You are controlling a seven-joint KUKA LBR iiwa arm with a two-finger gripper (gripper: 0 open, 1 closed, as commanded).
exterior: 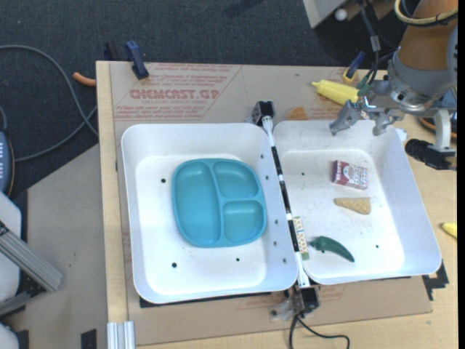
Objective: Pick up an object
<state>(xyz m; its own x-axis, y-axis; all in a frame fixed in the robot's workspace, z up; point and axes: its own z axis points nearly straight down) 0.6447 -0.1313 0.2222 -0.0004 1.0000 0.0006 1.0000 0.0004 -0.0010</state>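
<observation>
Dark carpet framed the bench (218, 86), where two white bins sat side by side on a cardboard sheet. Up at two o'clock the pincer (365, 119) hung over the back rim of the right bin (407, 195), its two fingers spread apart and holding nothing. And the candidates? All in that right bin: a small red packet (350, 174) near the middle, a tan wedge (354, 205) just below it at five o'clock, and a green pepper-like piece (333, 247) low at six o'clock, near the front wall. The left bin (145, 195) carried a teal divided tray (218, 201).

Trouble could have come easily: the packet and the wedge looked flat, so fingers closing on them might have skidded off or scraped the bin floor. The green piece lay close to the centre divider (280, 187), where one finger could have struck the wall. Room looked best around the packet, with bare floor on every side; the wedge sat near enough to be nudged.
</observation>
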